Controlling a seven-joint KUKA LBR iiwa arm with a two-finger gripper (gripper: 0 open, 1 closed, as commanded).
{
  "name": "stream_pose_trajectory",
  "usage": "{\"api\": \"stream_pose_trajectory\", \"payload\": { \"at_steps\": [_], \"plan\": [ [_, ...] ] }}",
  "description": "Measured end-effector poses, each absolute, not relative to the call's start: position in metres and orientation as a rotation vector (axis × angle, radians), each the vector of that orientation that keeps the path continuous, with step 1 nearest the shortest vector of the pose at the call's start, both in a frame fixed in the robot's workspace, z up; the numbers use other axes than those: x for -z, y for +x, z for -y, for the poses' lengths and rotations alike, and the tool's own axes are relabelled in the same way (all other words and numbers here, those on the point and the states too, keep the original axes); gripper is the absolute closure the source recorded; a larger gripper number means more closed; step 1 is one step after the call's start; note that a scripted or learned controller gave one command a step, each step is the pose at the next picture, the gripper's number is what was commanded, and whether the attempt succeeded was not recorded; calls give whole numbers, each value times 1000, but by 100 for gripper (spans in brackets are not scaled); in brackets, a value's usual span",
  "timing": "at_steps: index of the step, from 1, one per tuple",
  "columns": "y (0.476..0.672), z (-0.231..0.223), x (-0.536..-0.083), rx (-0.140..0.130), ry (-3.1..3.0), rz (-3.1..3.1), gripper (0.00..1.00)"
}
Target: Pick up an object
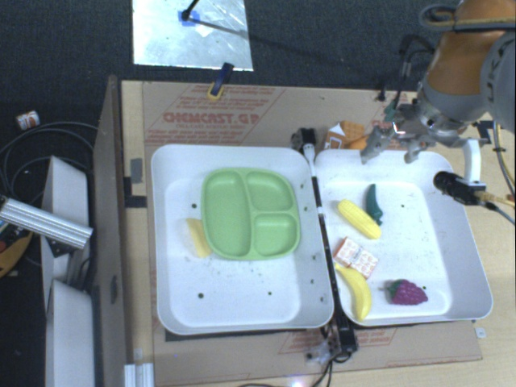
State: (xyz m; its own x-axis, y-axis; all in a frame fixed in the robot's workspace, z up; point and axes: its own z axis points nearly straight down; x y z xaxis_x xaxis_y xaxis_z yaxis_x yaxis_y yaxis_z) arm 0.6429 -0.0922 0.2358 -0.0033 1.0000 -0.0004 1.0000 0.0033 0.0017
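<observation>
Robot arm (468, 51), grey with an orange band above the wrist, reaches in from the right and hangs over the far edge of the right-hand shallow white bin (451, 240). Its hand (389, 150) points down at the bin's back rim, two grey fingers (373, 147) spread apart with nothing between them. Just behind the hand, outside the bin, sits a small orange object (348, 131) on the brown cardboard sheet (218, 119) that covers the table.

Inside the right bin, well below the hand, lie five toy pieces: a dark teal pepper-shaped piece (373, 203), standing nearly upright in the view; a yellow corn cob (358, 218) just beside it, slanted; a small red-and-white checked packet (355, 255); a yellow banana (356, 290) along the bin's left wall; and a purple bunch of grapes (406, 293) near the front right.

In the left-hand white bin (173, 297), a light green divided plastic plate (248, 214) with three compartments sits near the middle, and a pale yellow piece (197, 237) pokes out from under its left edge.

Beyond the table, on the dark floor, lies a silvery square sheet (192, 21). At the left stand white blocks (64, 216) and a coil of black cables (32, 147).
</observation>
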Motion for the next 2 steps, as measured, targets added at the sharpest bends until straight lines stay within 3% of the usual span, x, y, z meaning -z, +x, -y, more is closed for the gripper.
{"api": "stream_pose_trajectory", "payload": {
  "at_steps": [1, 2],
  "plan": [
    [640, 120, -101, 12, 2229, -2227, 0],
    [615, 91, -100, 0, 2218, -2227, 0]
  ]
}}
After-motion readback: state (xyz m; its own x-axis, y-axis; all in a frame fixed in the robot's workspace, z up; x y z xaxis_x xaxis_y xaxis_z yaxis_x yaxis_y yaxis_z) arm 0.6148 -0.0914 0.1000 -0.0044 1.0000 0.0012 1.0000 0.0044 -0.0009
